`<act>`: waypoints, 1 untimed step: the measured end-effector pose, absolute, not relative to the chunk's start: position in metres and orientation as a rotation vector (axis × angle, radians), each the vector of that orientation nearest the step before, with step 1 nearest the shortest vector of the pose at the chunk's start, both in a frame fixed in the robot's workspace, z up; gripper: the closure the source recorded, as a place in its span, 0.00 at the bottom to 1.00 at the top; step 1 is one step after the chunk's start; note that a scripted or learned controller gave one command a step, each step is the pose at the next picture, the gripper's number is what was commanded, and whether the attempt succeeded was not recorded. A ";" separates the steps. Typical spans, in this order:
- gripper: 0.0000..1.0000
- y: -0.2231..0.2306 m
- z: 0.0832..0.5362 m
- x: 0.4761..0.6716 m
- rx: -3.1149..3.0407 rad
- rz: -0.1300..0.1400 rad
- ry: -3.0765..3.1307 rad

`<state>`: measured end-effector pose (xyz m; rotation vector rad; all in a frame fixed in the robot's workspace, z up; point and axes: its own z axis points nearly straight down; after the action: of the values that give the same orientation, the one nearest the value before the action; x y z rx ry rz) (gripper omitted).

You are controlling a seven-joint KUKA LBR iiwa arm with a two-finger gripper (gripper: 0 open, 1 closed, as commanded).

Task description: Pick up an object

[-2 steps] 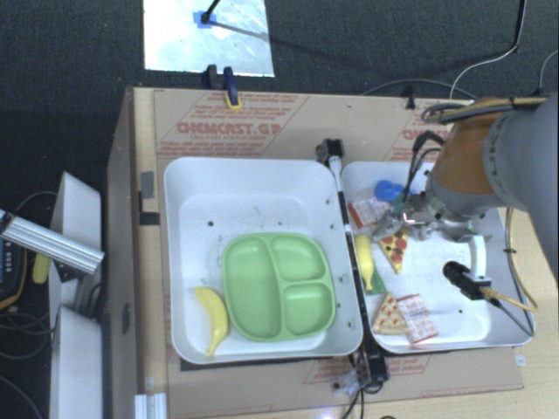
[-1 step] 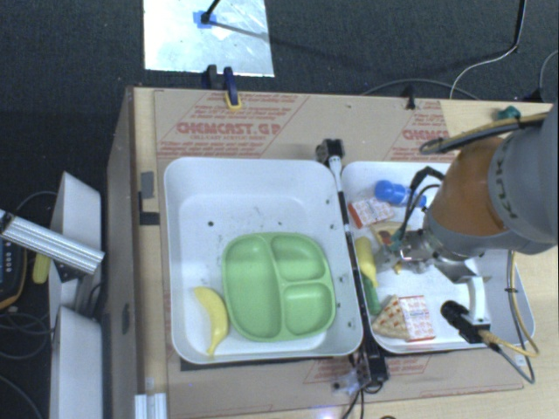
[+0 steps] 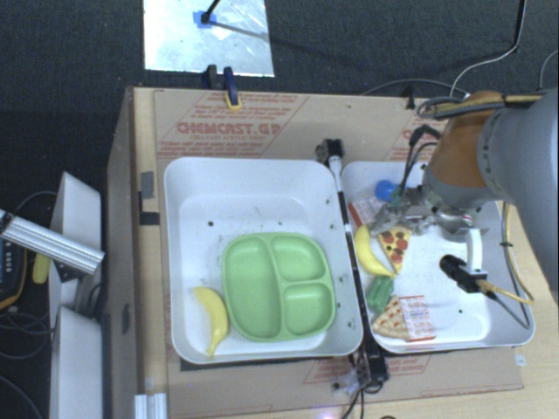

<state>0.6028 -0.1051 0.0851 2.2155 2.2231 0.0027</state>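
The gripper (image 3: 395, 219) sat low in the right bin (image 3: 498, 334), mid-frame, over the pizza slice (image 3: 397, 244) beside a banana (image 3: 371, 256); its hold could not be judged. A square, centred descent seemed advisable.

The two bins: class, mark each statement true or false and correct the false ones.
1. A green tray lies in the left bin. True.
2. Each bin holds a banana. True: one left, one right.
3. The blue ball is in the left bin. False: it is in the right bin.
4. The tray holds a pizza slice. False: the pizza slice lies in the right bin.
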 end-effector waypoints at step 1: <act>0.00 -0.108 0.084 0.539 2.220 0.000 2.222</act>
<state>0.5386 -0.1080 0.0841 2.2202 2.2225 -0.0002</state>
